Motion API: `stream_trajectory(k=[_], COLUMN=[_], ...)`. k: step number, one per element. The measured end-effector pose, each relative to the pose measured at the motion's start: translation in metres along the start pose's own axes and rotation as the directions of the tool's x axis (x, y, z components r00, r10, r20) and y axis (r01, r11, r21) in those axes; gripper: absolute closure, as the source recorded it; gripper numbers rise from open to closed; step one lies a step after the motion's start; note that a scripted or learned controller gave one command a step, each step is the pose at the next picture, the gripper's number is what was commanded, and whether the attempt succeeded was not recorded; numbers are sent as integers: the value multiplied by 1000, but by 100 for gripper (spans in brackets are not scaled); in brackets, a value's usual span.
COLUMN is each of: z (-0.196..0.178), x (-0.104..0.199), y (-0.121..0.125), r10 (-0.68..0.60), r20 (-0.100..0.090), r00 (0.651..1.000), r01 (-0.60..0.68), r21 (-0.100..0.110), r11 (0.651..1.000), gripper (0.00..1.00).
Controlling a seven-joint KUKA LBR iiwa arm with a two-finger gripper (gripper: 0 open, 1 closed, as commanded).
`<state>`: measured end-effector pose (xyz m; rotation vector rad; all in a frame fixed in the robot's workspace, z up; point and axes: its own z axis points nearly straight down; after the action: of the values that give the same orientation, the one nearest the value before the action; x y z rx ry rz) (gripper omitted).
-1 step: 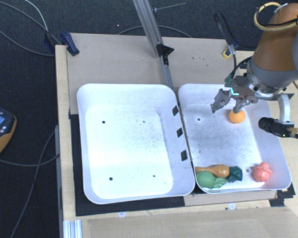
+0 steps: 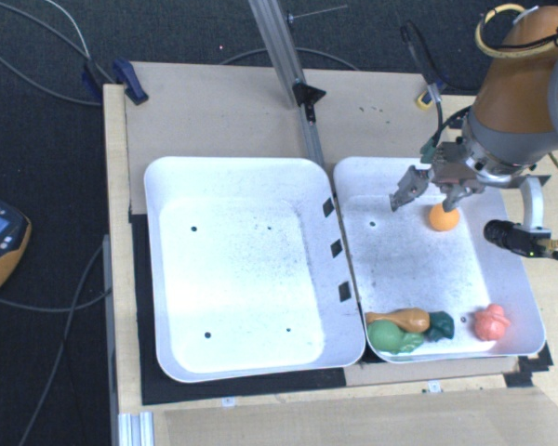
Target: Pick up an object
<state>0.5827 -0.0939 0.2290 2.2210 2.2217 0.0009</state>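
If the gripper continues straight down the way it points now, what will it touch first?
Most likely the floor of the right bin, just left of the orange ball. The gripper hangs over the bin's far part, and one finger looks close to the ball, so it might graze it; depth is unclear.

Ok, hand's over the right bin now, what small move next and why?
Probably shift the hand slightly toward the orange ball and lower it: the open fingers sit just above and beside the ball, not around it, and nothing else lies close by in the right bin.
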Motion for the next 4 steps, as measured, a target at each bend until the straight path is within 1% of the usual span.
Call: stream_trajectory(k=[1,2,3,4], z=[58,113,142,130], x=[6,5,6,5], y=[6,14,14,15], r10=[0,0,0,0], r20=[0,0,0,1], r00=[1000,1000,1000,1000], r01=[0,0,0,0], r21=[5,5,2,-2], r11=[1000,1000,1000,1000], gripper=[0,0,0,100])
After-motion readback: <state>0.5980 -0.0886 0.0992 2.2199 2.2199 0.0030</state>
